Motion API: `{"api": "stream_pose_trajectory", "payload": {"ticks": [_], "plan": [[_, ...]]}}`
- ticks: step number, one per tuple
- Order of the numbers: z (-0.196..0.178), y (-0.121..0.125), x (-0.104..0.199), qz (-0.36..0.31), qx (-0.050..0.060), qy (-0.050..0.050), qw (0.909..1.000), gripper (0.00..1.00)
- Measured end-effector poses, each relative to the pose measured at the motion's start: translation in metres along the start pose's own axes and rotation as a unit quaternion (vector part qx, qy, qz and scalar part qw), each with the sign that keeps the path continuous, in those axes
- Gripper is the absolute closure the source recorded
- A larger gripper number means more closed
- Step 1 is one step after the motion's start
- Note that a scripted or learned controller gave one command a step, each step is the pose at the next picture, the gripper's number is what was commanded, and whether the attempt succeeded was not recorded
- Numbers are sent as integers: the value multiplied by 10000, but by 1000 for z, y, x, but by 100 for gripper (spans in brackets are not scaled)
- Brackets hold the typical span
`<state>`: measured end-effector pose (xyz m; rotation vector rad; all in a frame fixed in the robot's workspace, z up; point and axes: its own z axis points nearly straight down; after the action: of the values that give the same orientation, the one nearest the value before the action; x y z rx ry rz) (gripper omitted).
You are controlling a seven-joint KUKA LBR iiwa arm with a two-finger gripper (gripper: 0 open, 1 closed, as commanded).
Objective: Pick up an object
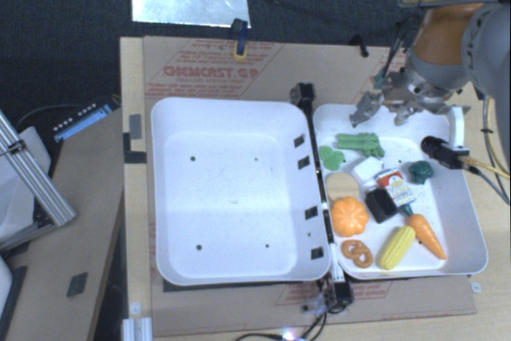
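I am hovering my hand, fingers spread and holding nothing, over the far edge of the right bin. The toy green beans are lying just below it, ungrasped, so the pick is not yet made.

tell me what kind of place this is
Probably a robotics lab bench for grasping trials: a robot arm hangs above two white bins, one holding toy food such as a corn cob and a carrot.
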<state>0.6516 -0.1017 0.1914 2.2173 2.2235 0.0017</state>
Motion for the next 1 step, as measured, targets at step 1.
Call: {"api": "stream_pose_trajectory", "payload": {"ticks": [1], "plan": [[-11,1,0,-12,-15,2,10000,100]]}}
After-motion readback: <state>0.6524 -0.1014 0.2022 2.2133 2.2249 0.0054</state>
